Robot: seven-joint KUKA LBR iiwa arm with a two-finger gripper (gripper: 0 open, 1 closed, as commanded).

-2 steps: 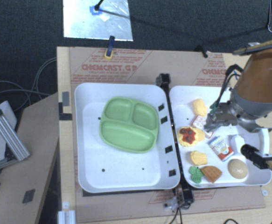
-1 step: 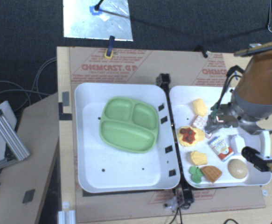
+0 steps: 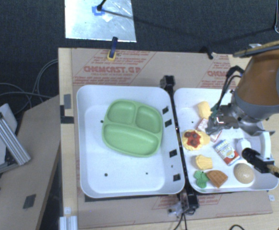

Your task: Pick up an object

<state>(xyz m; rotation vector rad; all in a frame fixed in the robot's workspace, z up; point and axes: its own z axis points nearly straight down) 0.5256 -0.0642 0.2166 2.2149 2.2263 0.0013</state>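
Where bins (image 3: 89, 176) sit, cardboard-covered bench (image 3: 129, 66).

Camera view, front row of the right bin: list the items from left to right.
Green broccoli toy → brown waffle piece → tan egg.

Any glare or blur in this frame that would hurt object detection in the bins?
Camera view: even, soft lighting, faint shadows. Both bins are bright white; the right bin looks near washed out. The metal sheet behind the bench shows glare. The green tray is sharp; the arm near the lens is soft, and the toy foods are small and low-detail.
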